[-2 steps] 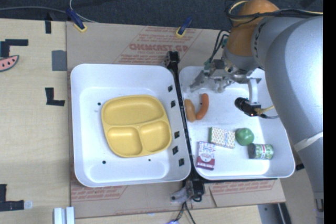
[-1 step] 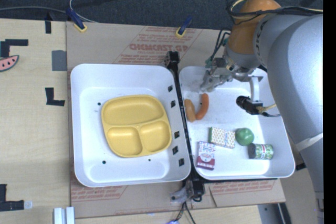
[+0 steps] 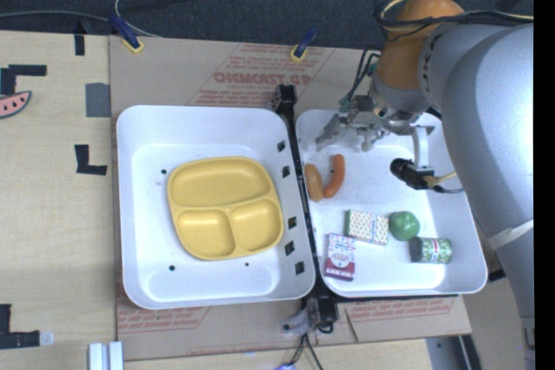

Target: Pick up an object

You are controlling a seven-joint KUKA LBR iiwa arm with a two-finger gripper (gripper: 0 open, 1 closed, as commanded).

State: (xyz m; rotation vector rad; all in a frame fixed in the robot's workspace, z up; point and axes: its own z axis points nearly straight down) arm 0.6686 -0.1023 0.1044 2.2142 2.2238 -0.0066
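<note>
- We think the picking step has only begun: nothing sits between the fingers, so no object is held yet.
- Our gripper (image 3: 351, 133) hangs over the far edge of the right bin (image 3: 451, 212), near the wall it shares with the left bin (image 3: 139, 186).
- Its fingers look spread apart, but the view is fuzzy there, so we are not fully sure.
- The closest thing to grab is the hot dog (image 3: 325, 178), lying by that shared wall, just nearer to us than the gripper.
- Toward the near edge of the right bin lie a small packet (image 3: 368, 227), a green ball (image 3: 403, 225), a can (image 3: 432, 250) and a red box (image 3: 342, 256).
- A yellow plate (image 3: 225, 206) rests in the middle of the left bin.
- Next we should go down over the hot dog and squeeze.
- The big grey arm (image 3: 486, 100) comes in from the right and bends down at the orange wrist.
</note>
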